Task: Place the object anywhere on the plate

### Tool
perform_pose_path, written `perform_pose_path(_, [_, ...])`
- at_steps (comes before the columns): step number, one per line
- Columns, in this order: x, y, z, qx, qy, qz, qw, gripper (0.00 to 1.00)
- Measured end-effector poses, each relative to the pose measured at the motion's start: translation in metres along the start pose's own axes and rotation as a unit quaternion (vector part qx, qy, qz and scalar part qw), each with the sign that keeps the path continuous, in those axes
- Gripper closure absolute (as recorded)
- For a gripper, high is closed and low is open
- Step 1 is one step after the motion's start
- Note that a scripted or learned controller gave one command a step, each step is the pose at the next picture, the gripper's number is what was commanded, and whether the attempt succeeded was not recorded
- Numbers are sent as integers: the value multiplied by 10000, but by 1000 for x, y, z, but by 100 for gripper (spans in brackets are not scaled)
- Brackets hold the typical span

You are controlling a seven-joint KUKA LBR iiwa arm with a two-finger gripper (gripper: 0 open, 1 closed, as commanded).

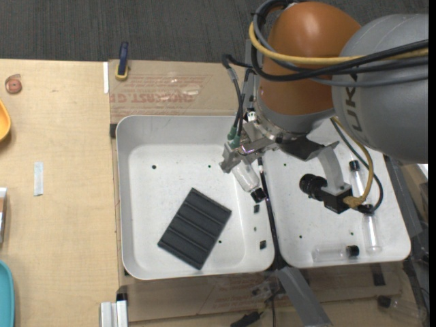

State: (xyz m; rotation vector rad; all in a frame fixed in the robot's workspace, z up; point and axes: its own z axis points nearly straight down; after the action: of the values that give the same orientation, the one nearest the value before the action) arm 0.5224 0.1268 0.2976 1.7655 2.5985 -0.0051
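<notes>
A black ribbed rectangular plate (pixel 195 227) lies flat and askew in the left bin (pixel 136 182), near its front. My gripper (pixel 240 162) hangs over the right side of that bin, close to the ridge between the bins and up and right of the plate. It is shut on a clear tube (pixel 245 177) with a black cap (pixel 258 195), which slants down towards the ridge. Two more clear tubes lie in the right bin (pixel 293 240): one (pixel 362 189) along its right side and one (pixel 334 253) at the front.
Small black bits (pixel 262 244) lie near the left bin's right wall. A blue and yellow clamp (pixel 122 60) holds the cardboard behind the bins. The wooden bench (pixel 54 148) stretches to the left, with an orange thing (pixel 3 125) at its edge.
</notes>
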Motion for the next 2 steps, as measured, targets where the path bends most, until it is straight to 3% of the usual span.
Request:
perform_pose_path(1, [-9,-50,105,9,10,-647,9979,100])
perform_pose_path(2, [40,-32,9,1,-1,145,9999,100])
